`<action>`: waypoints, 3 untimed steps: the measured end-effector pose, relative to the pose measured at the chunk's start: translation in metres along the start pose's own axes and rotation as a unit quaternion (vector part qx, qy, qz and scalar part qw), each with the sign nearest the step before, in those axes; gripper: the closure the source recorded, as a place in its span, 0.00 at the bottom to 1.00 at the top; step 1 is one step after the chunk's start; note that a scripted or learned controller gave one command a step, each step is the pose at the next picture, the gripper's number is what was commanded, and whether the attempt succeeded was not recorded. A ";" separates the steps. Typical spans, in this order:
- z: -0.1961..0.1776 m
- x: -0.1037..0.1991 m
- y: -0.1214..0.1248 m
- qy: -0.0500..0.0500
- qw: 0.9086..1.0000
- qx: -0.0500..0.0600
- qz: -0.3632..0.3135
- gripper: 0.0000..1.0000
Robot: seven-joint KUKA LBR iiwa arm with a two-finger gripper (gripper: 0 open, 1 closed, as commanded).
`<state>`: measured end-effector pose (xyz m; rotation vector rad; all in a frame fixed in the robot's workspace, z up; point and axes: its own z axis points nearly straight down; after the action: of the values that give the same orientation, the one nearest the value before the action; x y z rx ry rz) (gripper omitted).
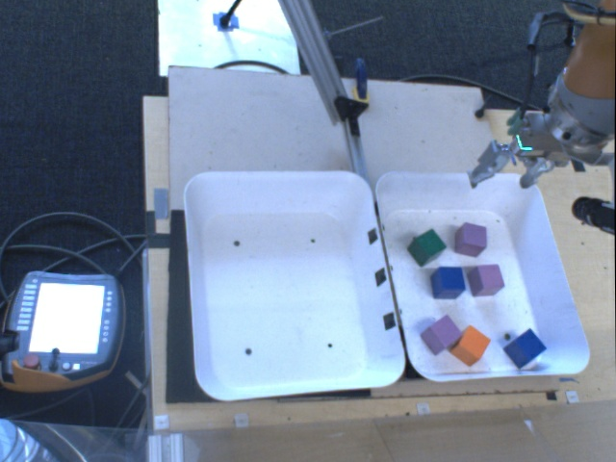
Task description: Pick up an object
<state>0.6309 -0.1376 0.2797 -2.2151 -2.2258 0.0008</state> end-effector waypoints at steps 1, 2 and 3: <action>-0.002 0.000 0.001 -0.001 1.000 -0.001 0.000 0.00; 0.042 -0.001 0.008 -0.001 1.000 0.000 0.000 0.00; 0.085 -0.005 0.007 -0.001 1.000 0.000 0.001 0.00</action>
<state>0.6382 -0.1422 0.1951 -2.2184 -2.2230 0.0028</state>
